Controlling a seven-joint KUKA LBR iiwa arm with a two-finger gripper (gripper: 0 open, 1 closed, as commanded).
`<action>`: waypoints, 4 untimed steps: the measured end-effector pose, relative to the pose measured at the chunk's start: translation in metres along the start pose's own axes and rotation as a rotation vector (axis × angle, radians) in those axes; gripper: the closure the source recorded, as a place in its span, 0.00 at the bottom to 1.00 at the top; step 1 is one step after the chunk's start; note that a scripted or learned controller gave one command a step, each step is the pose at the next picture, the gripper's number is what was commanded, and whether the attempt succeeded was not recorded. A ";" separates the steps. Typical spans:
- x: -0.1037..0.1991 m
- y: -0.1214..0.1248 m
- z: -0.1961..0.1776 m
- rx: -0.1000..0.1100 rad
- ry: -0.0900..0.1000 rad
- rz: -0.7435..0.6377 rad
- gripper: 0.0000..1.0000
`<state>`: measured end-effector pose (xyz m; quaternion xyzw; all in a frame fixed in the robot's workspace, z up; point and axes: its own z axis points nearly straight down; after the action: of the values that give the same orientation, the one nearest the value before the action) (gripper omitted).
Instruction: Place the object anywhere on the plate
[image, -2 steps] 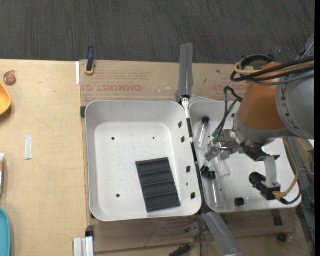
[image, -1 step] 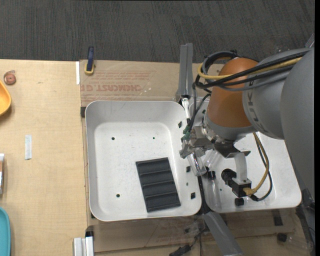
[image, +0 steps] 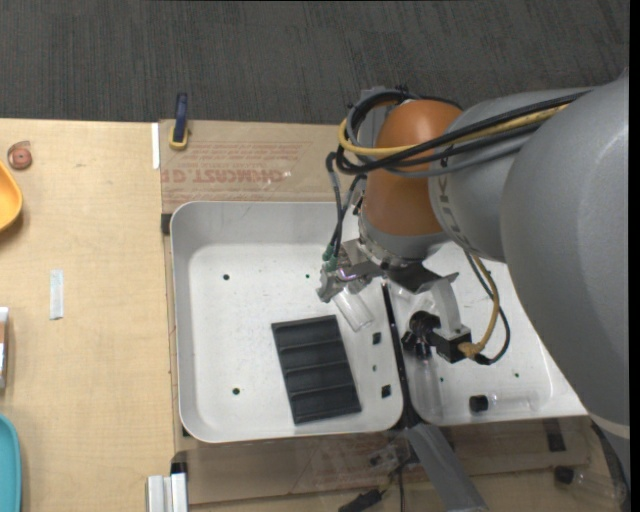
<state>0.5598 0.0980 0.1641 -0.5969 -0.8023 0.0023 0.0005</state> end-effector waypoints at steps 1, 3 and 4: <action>0.004 -0.014 -0.048 -0.002 0.000 -0.154 1.00; 0.003 -0.014 -0.055 0.000 -0.002 -0.154 1.00; 0.079 0.016 -0.053 -0.003 0.000 -0.488 1.00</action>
<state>0.5523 0.1786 0.2167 -0.3852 -0.9228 0.0012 0.0002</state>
